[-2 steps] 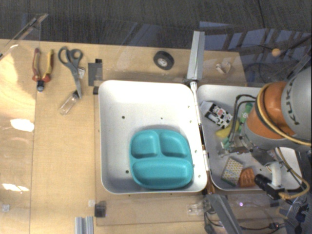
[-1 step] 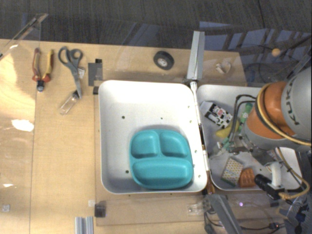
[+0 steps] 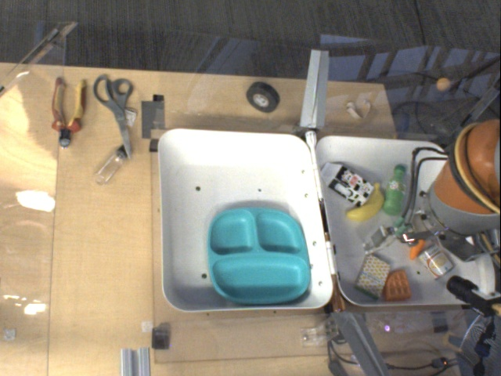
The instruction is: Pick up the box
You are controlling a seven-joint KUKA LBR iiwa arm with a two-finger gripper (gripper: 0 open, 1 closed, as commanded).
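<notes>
1. The box [image 3: 350, 183] lies at eleven o'clock in the right bin [image 3: 344, 151], touching the banana [image 3: 366, 207].
2. A green bottle [image 3: 394, 189] stands near it at three o'clock.
3. The gripper [image 3: 407, 233] hovers at its five o'clock; its grip I cannot tell.
4. The left bin [image 3: 196, 171] holds a teal tray [image 3: 258, 254].

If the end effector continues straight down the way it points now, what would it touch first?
Probably the small patterned box or the bin floor just beside it. The end effector hangs over the right bin, near the banana and green bottle; depth is unclear from this view.
</notes>
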